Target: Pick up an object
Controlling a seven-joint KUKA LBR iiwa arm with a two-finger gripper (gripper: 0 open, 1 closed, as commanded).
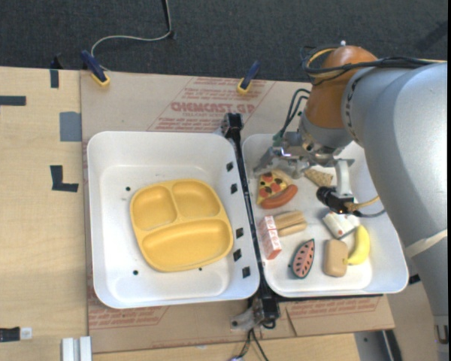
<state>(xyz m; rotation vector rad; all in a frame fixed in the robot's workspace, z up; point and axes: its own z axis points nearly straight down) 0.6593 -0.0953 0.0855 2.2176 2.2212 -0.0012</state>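
My gripper (304, 159) hangs low over the far part of the right bin (391, 273), under the orange band of the wrist (332, 89). Just in front of it lie a toy pizza slice (269, 180) and a red sausage (279, 196). A tan cracker-like piece (320, 176) lies directly below the gripper. Further forward are a pink wrapped bar (268, 238), a tan roll (290, 222), a watermelon slice (303, 258), a bread-coloured block (335, 259), a banana (358, 245) and a small white piece (336, 223). Nothing shows held in the gripper.
The left bin (105, 201) holds a yellow divided plate (182, 224). A black-clipped divider (240, 201) separates the two bins. The thick grey arm (410, 141) covers the right bin's right side. Cardboard (173, 104) with yellow clamps lies under the bins.
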